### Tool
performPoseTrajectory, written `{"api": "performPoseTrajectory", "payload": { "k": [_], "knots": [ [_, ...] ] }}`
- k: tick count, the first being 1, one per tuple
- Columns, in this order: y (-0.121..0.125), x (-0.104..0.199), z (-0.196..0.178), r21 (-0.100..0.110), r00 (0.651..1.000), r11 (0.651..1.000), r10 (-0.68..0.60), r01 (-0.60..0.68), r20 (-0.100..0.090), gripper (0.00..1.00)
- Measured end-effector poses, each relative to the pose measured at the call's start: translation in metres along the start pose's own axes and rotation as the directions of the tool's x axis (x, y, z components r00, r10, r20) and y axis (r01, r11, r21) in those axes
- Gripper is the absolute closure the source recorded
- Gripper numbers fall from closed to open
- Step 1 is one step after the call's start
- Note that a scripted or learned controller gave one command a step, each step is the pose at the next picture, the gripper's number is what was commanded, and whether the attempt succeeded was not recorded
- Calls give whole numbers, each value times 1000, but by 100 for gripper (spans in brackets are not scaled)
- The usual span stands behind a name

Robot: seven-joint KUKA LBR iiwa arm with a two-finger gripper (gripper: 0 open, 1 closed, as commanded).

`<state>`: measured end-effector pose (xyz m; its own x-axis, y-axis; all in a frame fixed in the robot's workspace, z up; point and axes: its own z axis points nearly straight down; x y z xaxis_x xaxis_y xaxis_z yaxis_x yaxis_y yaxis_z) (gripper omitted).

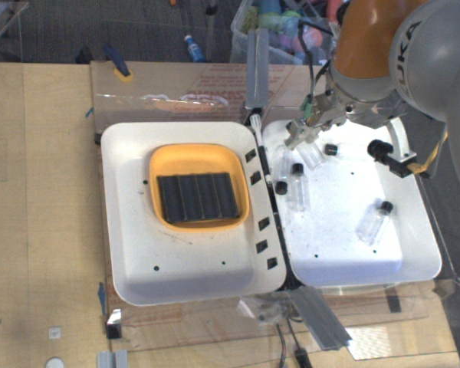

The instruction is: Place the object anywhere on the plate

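In your left bin (130,267) sits the orange plate (162,159) with a dark ribbed block (198,198) on it. In the right bin (414,259) clear vials lie near the divider (297,192), at centre (310,155) and toward the right (372,222). The gripper (310,123) hovers over that bin's far left corner; whether it's grasping anything, you can't tell.

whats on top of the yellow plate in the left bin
A dark ribbed rectangular block lies flat on the yellow plate, covering most of its floor. Anything beneath the block is hidden.

A plate (162,162) lies in the left bin (123,205); vials (372,222) in the right bin (414,251).
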<state>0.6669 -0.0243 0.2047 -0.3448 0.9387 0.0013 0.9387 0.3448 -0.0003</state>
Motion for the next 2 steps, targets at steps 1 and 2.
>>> {"api": "performPoseTrajectory", "payload": {
  "k": [1,2],
  "knots": [
    [8,23,20,1,967,967,-256,256,-1,100],
    [8,23,19,0,967,967,-255,255,-1,0]
  ]
}}
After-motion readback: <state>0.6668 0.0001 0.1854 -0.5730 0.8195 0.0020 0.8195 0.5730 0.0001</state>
